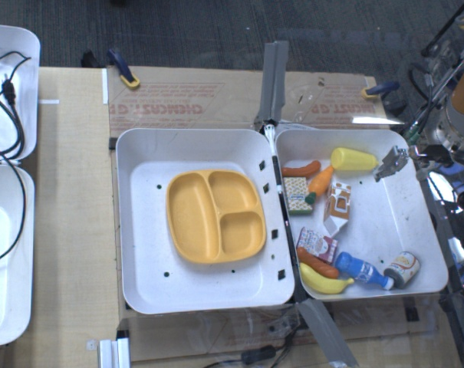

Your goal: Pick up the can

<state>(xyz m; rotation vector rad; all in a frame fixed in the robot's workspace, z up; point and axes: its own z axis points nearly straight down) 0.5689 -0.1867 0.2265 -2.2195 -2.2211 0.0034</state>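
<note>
The can (405,267) lies on its side in the near right corner of the right bin (412,213); it has a pale label and a dark end. Its left end touches the cap of a blue bottle (360,270). My gripper (389,164) hangs over the far right part of the same bin, just right of a yellow lemon-shaped toy (353,159). It is well away from the can, with bare bin floor between them. The arm comes in from the right edge.
The right bin also holds a sausage (301,169), a carrot (320,179), several small cartons (338,202) and a banana (325,281). A yellow divided plate (215,215) sits in the left bin (139,228). A grey divider post (274,83) stands behind the bins.
</note>
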